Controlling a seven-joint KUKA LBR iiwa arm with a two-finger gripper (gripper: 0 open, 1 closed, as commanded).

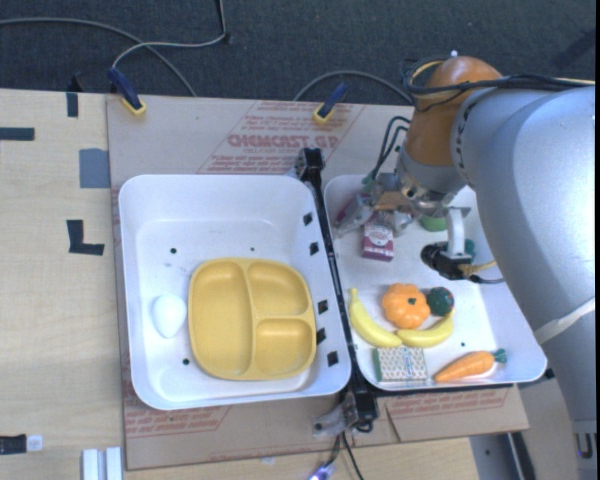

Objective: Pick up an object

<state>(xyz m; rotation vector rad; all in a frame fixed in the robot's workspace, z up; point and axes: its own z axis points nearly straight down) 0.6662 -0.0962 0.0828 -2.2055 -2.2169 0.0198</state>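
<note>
The gripper [381,211] hangs over the far end of the right bin [492,313], close to the wall it shares with the left bin [130,200]. The wrist above hides much of it, so whether it is spread or closed cannot be told, and nothing can be seen clamped in it.

A small red-and-white carton [378,241] stands just on the near side of the gripper, close beneath its tip. Whether the two touch cannot be told from this angle. A small green object [435,222] lies to the gripper's right, partly covered by the robot.

Further toward the near end of the bin, well apart from the gripper, lie the rest:
- An orange pumpkin [406,306] sits with a dark green vegetable [441,300] touching its right side.
- A yellow banana [378,328] curves under the pumpkin.
- A pale green patterned packet [401,365] lies just beyond the banana, at the near wall.
- A carrot [465,367] lies just right of the packet.

Across the shared wall to the gripper's left, the left bin holds a yellow divided plate [252,318] and, just beside the plate's left edge, a white egg-shaped object [168,314]
</note>
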